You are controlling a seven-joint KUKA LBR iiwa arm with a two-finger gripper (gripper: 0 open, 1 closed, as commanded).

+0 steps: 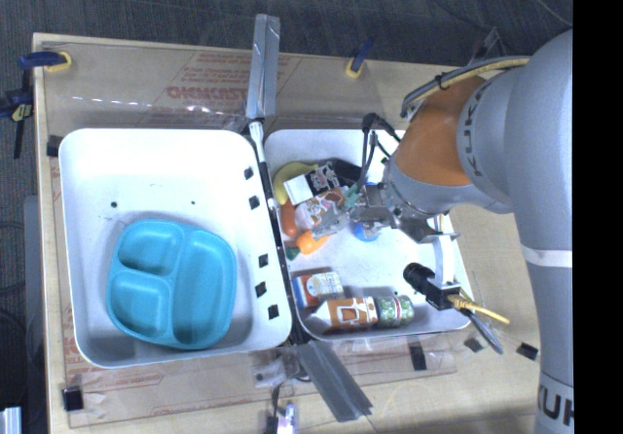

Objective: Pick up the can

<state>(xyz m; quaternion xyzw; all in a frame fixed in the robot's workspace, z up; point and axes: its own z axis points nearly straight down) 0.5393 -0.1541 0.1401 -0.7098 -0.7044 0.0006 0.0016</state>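
In the right bin, a can-like cylinder with an orange label and a green end lies on its side along the front wall. My gripper is down in the back half of that bin, well behind the cylinder. It sits among a cluster of small items: a yellow piece, a white-labelled dark item and an orange piece. A small blue thing shows just under the gripper. I see nothing clearly held between its fingertips.
A small brown and white carton lies beside the cylinder, near the divider. The left bin holds a blue compartment plate. My grey arm with its orange band covers the right bin's far right side.
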